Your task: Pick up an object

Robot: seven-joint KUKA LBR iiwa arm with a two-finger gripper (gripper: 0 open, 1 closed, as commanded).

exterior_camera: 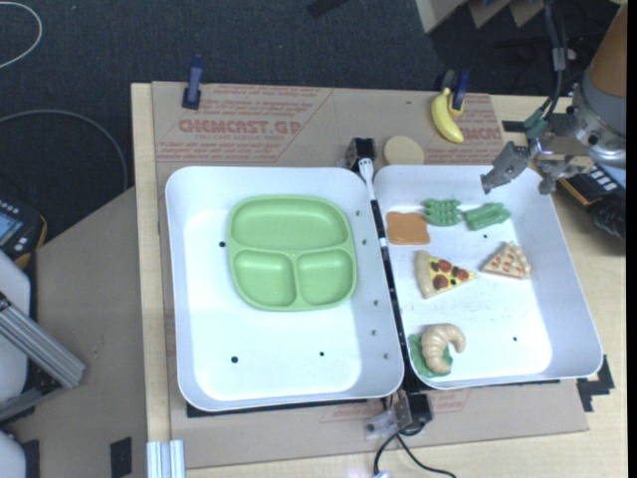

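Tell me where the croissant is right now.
The croissant lies in the right bin, near its front left corner, below the pizza slice in the camera view.

Green divided plate (293, 250) in left bin (199, 357); toy foods in right bin (557, 297); open fingers (501, 170) above.

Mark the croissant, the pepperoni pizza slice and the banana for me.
croissant (442, 344): camera view, middle of its curved body.
pepperoni pizza slice (438, 273): camera view, centre of the topping.
banana (447, 118): camera view, middle of its yellow peel.
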